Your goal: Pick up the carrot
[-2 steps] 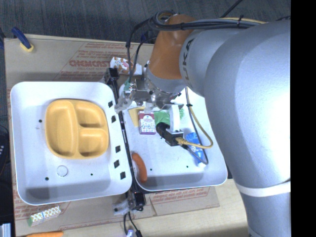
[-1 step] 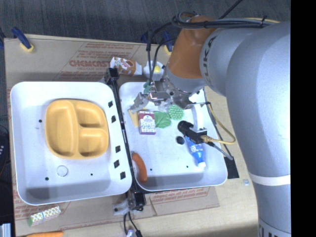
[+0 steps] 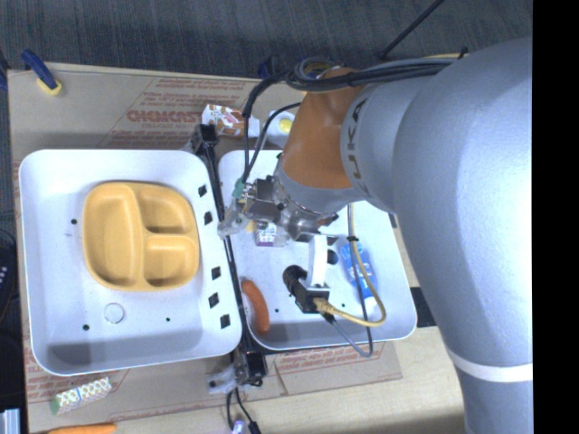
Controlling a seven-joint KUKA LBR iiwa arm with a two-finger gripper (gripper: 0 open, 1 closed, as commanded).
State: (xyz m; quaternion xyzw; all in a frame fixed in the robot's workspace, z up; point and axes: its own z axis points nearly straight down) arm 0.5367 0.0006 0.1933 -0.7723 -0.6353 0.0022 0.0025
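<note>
The carrot point(image 3: 256, 304) lay in the right bin point(image 3: 391, 278). The gripper point(image 3: 253, 217) was apart from it. I could not tell if it was open or closed.

You have no room on the carrot's point(image 3: 256, 304) left: it lies close against the right bin's point(image 3: 404, 319) left wall. A narrow strip of bare floor runs along its right. The arm point(image 3: 326, 152) overhangs that bin's upper half, and a blue object point(image 3: 359, 277) lies near the right wall.
</note>
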